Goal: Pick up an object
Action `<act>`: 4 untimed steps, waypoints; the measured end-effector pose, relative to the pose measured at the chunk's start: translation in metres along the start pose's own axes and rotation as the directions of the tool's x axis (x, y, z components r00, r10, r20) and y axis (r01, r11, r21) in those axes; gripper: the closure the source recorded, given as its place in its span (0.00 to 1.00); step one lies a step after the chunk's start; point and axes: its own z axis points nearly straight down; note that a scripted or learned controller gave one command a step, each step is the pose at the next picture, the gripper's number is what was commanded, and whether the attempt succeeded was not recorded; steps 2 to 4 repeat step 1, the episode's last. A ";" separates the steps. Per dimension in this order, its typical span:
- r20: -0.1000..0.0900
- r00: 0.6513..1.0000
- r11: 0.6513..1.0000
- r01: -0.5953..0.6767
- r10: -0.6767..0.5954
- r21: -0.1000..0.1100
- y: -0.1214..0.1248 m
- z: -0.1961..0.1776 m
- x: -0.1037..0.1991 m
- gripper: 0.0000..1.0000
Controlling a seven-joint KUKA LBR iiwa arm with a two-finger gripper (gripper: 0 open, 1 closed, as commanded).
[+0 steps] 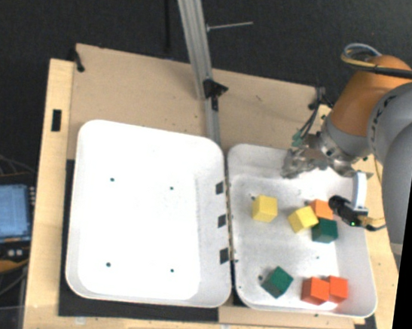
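The yellow block [265, 208] nearest the middle of the right bin [354, 299] looks the likeliest pick, lying loose and clear of its neighbours at about seven o'clock from the gripper [297, 164], near but not under it. The gripper hangs over the bin's far edge at roughly twelve o'clock of the bin, and whether it is released or clenched I cannot tell; nothing is seen in its grasp. A second yellow block [303, 218] sits at about five o'clock from the gripper, touching an orange block [324, 209] and a dark green block [325, 231], so it is more crowded. Another green block [277, 282] and two orange blocks [325, 288] lie toward six o'clock, well apart. The blocks are roughly cubic, so no long axis governs the approach. No readable writing or brand shows on any block or bin.
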 end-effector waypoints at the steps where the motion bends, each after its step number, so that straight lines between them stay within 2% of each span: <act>1: -0.002 1.000 1.000 0.004 -0.004 0.020 0.007 -0.046 0.003 1.00; 4: -0.002 1.000 1.000 0.004 -0.004 0.020 0.007 -0.046 0.003 1.00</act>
